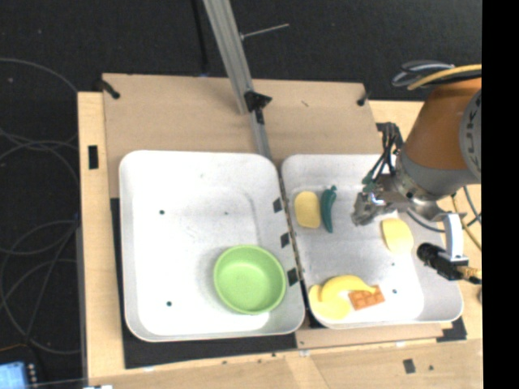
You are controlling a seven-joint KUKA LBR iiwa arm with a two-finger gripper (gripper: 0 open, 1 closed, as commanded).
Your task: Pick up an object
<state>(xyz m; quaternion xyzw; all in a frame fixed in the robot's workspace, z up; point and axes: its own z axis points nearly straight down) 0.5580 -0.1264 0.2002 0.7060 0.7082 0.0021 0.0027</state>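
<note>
My gripper [365, 209] hangs over the middle of the right bin [340, 168], reaching in from the right under the orange-banded wrist. Nothing shows between its fingers. Left of it lie a small yellow block [306, 209] and a dark green curved piece [328, 207], side by side. A pale yellow piece [396, 234] lies just right of and below the gripper. Near the bin's front edge rests a yellow rounded object [336, 292] with an orange waffle-like piece [366, 298] against it.
The left bin [162, 193] holds a light green bowl [250, 278] near its front right corner. A slanted metal pole [231, 47] rises behind the bins. Cables and a black connector [438, 259] hang by the arm at the right bin's right side.
</note>
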